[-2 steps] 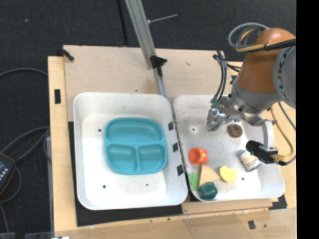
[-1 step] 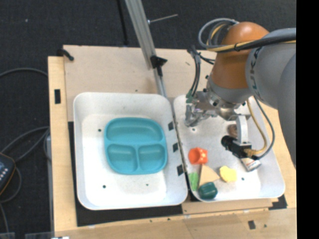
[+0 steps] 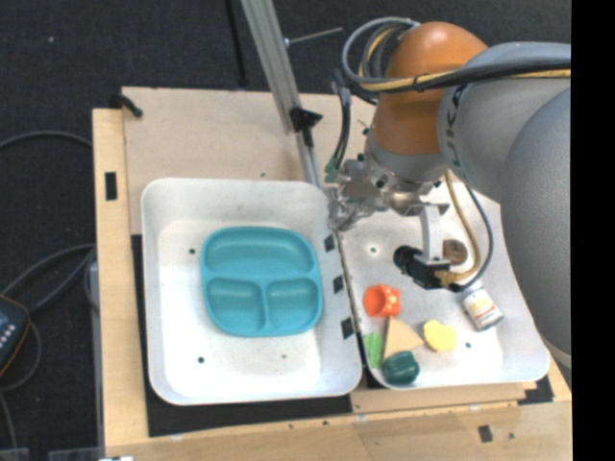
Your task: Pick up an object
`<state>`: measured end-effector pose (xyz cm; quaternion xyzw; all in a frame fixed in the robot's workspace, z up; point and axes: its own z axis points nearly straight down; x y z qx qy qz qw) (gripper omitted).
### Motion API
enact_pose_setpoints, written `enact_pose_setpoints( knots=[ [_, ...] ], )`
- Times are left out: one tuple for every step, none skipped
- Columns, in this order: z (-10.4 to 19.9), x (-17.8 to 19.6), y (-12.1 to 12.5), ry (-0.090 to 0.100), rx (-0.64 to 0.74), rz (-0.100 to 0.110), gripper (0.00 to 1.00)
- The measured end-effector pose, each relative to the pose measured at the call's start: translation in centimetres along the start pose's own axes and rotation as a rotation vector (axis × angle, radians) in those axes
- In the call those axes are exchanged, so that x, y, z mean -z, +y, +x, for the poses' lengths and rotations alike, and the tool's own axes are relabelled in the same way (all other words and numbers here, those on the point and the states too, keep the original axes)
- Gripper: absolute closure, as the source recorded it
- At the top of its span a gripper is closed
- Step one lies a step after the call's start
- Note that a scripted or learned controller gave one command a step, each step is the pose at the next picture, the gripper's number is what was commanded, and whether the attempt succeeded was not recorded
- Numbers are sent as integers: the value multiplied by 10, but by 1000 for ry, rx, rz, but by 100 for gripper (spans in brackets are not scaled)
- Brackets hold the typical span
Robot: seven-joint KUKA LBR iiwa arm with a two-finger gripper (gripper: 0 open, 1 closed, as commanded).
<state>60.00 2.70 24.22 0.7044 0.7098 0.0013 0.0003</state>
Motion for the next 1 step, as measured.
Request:
enact_pose_setpoints(
  knots=[
    [49, -10, 16, -1, 0, 2, 100]
  ],
)
